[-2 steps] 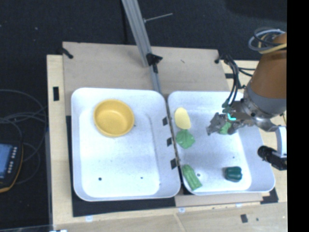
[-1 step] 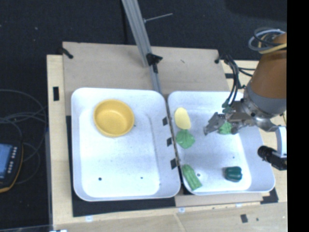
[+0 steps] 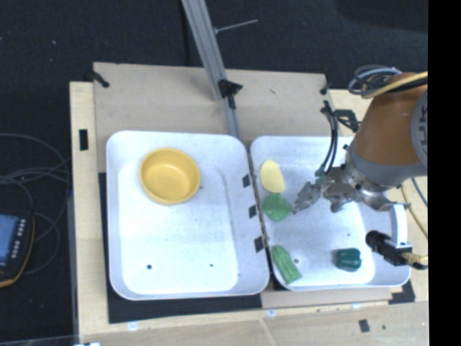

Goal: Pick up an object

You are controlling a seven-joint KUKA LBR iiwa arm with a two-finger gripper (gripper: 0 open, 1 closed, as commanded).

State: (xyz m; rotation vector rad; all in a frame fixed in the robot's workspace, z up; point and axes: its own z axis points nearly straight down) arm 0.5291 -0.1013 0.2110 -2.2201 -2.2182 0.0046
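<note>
- Two shallow white bins sit side by side on a pale wooden bench [image 3: 166, 323]; dark floor lies around it, with cables and a small screened device [image 3: 13, 242] at the left edge.
- A grey metal rail [image 3: 205, 42] slants down from the top to the seam between the bins.
- Left bin [image 3: 180, 265] holds a yellow bowl [image 3: 170, 175], upright, near its upper left corner.
- Right bin [image 3: 324, 229] holds a pale yellow piece [image 3: 271, 176], a light green lump [image 3: 276, 208] just below it, a green block [image 3: 286, 264] near the front wall, and a dark teal object [image 3: 348, 259] towards the front right.
- Gripper [image 3: 306, 195] hangs over the right bin, just right of the green lump; whether its tips are spread or closed cannot be told, as they blur into a dark tangle.
- Arm [image 3: 389, 132] is cut off at the right.
</note>
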